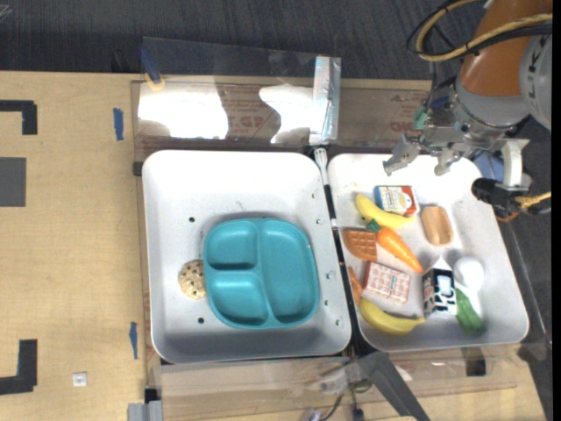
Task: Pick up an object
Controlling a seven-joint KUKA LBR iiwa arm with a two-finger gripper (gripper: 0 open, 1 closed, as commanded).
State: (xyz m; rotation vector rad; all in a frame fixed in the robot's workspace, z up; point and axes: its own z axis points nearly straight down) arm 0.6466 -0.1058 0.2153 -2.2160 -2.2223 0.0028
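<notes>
My gripper (423,159) hangs over the far edge of the right bin (513,274), open, with nothing between its fingers. Below it in the bin lie a small red, white and blue carton (397,200), a yellow banana (380,211), a tan bread roll (436,224), a carrot (396,246), an orange waffle piece (358,241), a pink patterned packet (387,283), a second banana (389,319), a black and white carton (438,293), a white egg (469,273) and a green vegetable (469,313). The nearest of these, the small carton, sits just toward the camera from the fingertips.
The left bin (175,182) holds a teal divided plate (260,272) and a cookie (191,279) against the plate's left side. A clear plastic panel (237,95) stands behind the left bin. Cables loop above the arm's orange band (500,55).
</notes>
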